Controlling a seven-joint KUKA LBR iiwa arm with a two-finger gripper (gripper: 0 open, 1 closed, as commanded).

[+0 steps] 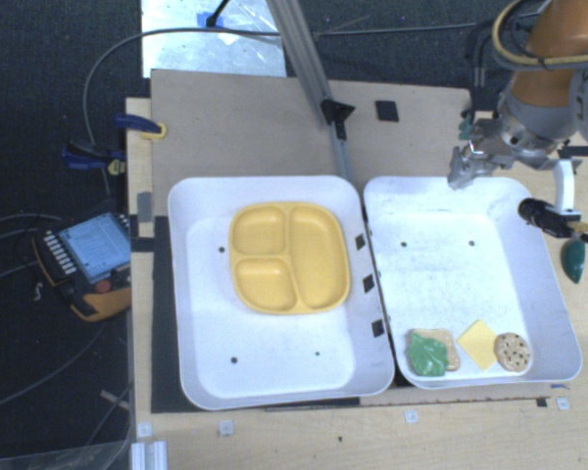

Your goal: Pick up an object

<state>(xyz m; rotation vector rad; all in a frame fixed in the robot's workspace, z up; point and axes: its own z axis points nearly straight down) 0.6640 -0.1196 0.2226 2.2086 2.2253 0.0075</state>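
- Grey arm [554, 42] with orange band reaching in from the right, wrist bent down toward the far edge of the right bin.
- Gripper [463, 171] poised at the far rim of the right bin, near its far left corner, well apart from every item; nothing seen between it and the bin floor.
- Impossible to tell from this view how the gripper is set.
- Left bin [201, 360] white and shallow, carrying a yellow divided plate [289, 258] in its far half, toward the right wall; three compartments, all bare.
- Right bin [539, 262] white and shallow, touching the left bin along the shared middle edge.
- Lined up along the near edge of the right bin, toward the near right corner: green item on a tan slice [431, 352] at the left, yellow cheese-like square [477, 344] tilted in the middle, round brown cookie [512, 352] at the right.
- Square just beside the cookie, possibly touching.
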